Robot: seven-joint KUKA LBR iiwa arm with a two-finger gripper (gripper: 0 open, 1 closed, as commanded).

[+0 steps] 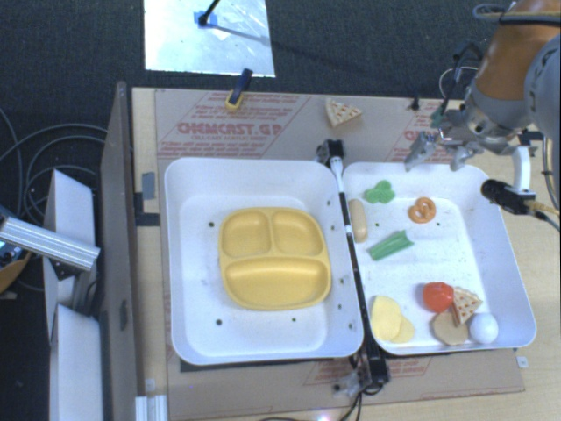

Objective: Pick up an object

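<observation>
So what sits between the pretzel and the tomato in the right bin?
In the camera view, only bare white bin floor lies between the pretzel and the tomato; the green bean lies off to the left.

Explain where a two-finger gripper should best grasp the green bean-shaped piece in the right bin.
Probably grip the green bean piece at mid-length from above, fingers closing across its narrow width. It lies flat, slanted, with bare floor either side in the right bin.

Pizza slice toy [344, 112] on cardboard [263, 125]

Dark carpet floor [368, 24] with a pale sheet [207, 23], cables [35, 156].
</observation>
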